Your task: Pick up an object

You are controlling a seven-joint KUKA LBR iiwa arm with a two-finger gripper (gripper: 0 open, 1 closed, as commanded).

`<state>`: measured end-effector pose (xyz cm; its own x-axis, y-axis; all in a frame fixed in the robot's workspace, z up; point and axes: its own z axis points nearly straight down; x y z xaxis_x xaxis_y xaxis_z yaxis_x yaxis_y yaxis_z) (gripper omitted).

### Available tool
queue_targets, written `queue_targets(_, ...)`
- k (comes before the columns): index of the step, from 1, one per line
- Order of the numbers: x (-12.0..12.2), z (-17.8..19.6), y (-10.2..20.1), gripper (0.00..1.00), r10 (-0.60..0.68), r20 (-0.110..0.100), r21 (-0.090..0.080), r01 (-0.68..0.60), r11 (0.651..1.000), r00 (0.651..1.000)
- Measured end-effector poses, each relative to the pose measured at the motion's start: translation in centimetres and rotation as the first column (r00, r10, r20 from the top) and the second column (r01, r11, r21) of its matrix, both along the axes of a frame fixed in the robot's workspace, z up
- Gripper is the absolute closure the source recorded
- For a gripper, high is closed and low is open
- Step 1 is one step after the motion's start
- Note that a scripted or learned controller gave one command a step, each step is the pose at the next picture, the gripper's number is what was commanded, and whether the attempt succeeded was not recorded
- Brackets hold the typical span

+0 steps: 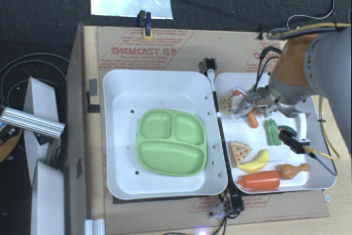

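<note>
Closest to you, along the front wall of the right bin (330,173), lie a red-orange pepper-like piece (259,179) and a brown drumstick (292,170), with a yellow banana (255,162) just behind them and a pizza wedge (238,150) touching the banana's left end. These four crowd one another, so a pick here risks pinching two at once.

Further back, a green pod-shaped toy (273,132) sits more on its own, and a small orange sausage-like piece (252,120) lies just under the claw (246,107). Beside it, toward the divider, rest a round cracker (226,103) and a white-and-red item (237,96) too small to name.

You have the claw low over that rear cluster, at the sausage's upper end. Whether it is spread or closed you cannot tell from this angle, and nothing shows clamped in it. I judge the grasp not yet made. Centre on the sausage, straddle it across its short width, and keep off the cracker.

Left of it all, the other bin (118,118) holds a green divided plate (171,142); leave it alone.
</note>
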<state>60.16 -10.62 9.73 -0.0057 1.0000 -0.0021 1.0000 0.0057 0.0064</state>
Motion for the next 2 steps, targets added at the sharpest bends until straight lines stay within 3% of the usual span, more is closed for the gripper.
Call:
queue_targets(1,-0.2,1.1,0.0,1.00,0.000,-0.002,0.001,0.000,1.000,1.000)
queue_targets(2,-2.5,9.2,5.5,1.00,0.004,0.001,0.004,-0.004,1.000,1.000)
